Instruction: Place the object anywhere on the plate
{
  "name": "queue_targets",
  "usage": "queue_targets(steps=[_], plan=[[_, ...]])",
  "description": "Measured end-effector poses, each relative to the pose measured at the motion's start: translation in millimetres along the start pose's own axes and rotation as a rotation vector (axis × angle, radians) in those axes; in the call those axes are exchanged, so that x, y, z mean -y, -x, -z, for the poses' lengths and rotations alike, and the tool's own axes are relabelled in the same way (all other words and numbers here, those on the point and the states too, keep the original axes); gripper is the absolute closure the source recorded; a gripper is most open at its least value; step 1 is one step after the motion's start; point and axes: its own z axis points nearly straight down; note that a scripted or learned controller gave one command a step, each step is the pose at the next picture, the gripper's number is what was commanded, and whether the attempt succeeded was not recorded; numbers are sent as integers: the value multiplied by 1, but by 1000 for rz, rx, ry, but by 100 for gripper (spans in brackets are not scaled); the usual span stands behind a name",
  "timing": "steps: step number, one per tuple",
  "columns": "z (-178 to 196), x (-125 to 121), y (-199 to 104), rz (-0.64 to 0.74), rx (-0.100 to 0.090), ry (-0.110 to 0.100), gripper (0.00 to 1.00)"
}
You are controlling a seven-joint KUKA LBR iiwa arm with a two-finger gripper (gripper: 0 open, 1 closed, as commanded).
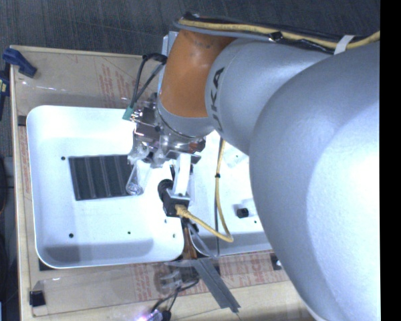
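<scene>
Your grey arm with its orange band [187, 72] is leaning over the left white bin [47, 132]; the gripper [135, 179] is hanging at centre frame beside the dark ribbed plate [97, 177]. Its grip can't be told, and the object isn't identifiable.

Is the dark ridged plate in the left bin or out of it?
In. The dark ridged plate lies flat on the left bin floor, gripper at its right edge.

From my remote seat I see a pale wooden worktop [87, 72] with faint red printing, a blue clamp [19, 60] at its far left corner, and dark grey ribbed carpet floor [87, 12] beyond its far edge.
</scene>
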Motion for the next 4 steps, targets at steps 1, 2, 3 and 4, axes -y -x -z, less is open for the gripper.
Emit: queue_targets(steps=[1, 2, 3, 4], plan=[[-162, -8, -42, -167, 0, 4, 100], [-162, -42, -68, -545, 1, 3, 100], [-160, -43, -69, -545, -1, 4, 0], [-161, 24, -107, -664, -3, 6, 0]])
